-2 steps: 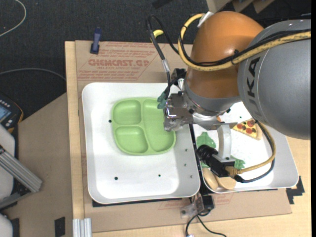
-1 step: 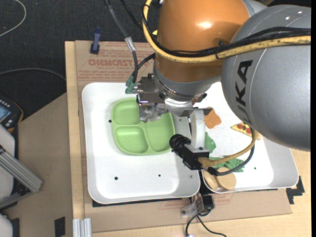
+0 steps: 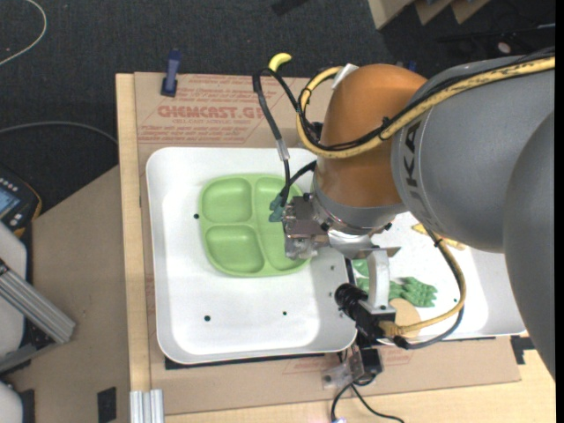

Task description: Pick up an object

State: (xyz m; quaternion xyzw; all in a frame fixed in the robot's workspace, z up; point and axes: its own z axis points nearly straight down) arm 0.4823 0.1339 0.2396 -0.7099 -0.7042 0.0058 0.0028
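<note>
Two white bins (image 3: 176,324); one green tray (image 3: 238,223)

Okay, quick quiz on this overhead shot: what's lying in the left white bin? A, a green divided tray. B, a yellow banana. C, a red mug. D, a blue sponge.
A: a light green tray with separate compartments lies in the left bin, its right side partly hidden under the arm's wrist.

Light green tray (image 3: 236,223), white bin (image 3: 176,263)
</note>
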